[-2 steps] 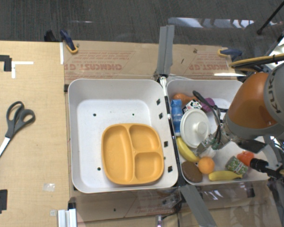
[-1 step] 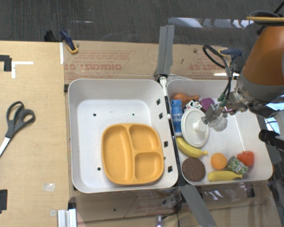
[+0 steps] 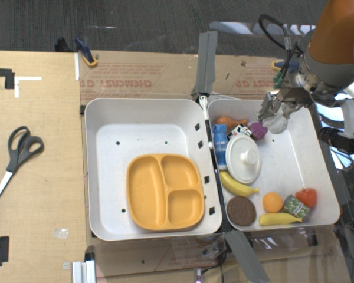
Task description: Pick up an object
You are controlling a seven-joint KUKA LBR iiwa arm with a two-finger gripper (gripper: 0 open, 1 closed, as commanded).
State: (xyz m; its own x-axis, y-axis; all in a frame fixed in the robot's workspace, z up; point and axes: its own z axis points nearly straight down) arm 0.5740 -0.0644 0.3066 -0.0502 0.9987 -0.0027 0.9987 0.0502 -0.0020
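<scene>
Step in hand: approach for a pick; nothing is lifted yet, as I judge it.
Gripper (image 3: 275,115): hangs over the far part of the right bin (image 3: 318,170), near its far edge; fingers look parted, with nothing between them.
Nearest candidate: a small purple object (image 3: 258,131) lies just beside the gripper, on the side toward the left bin (image 3: 106,158); it seems the likeliest target.
Crowding: the purple object touches or nearly touches a white lidded dish (image 3: 243,158), with an orange-red piece (image 3: 226,122) and a blue packet (image 3: 219,145) close along the divider edge.
Doing it well: centre the fingers over the purple object before descending, and turn the wrist so the fingers drop into free bin floor, not onto the dish rim.
Descent: go straight down and close only once the fingers bracket the object.
Risk: a glancing touch could push the object under the dish's edge or against the divider.
Easier options: the orange ball (image 3: 273,202) and the yellow banana (image 3: 238,184) toward the near edge sit with more room.
Left bin: holds a yellow divided tray (image 3: 165,191); not part of this pick.
Table (image 3: 35,158): scissors (image 3: 17,152) lie well apart near its left edge.
</scene>
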